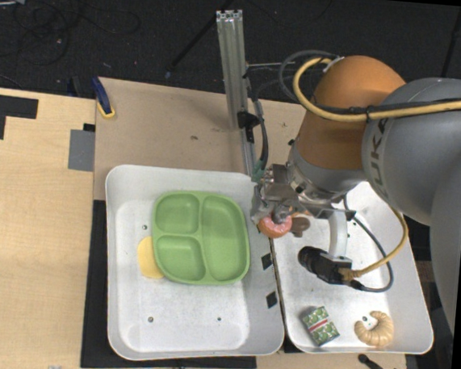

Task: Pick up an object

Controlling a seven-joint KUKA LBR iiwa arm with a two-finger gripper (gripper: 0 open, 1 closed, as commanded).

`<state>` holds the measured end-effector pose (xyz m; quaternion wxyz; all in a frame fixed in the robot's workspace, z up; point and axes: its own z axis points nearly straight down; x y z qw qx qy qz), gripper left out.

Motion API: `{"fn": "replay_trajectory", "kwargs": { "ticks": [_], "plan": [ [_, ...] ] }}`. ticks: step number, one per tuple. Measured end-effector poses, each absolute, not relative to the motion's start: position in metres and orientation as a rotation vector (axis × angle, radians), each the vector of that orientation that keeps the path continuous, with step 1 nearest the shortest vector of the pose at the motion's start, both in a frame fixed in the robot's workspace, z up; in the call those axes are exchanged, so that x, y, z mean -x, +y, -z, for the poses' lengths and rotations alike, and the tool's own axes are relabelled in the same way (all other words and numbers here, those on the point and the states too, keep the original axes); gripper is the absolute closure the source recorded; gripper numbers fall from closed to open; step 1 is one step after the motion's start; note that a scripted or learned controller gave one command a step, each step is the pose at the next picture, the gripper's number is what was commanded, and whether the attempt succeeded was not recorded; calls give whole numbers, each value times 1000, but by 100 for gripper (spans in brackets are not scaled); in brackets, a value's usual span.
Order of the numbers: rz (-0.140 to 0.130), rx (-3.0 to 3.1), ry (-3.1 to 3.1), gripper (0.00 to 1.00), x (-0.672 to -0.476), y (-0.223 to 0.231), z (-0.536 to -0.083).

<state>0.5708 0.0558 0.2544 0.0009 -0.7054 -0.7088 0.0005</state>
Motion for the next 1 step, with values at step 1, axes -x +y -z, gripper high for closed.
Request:
{"fn": "replay_trajectory", "kwargs": {
  "ticks": [1],
  "plan": [
    [-2, 2215, -2225, 100, -583, 100, -245]
  ]
}}
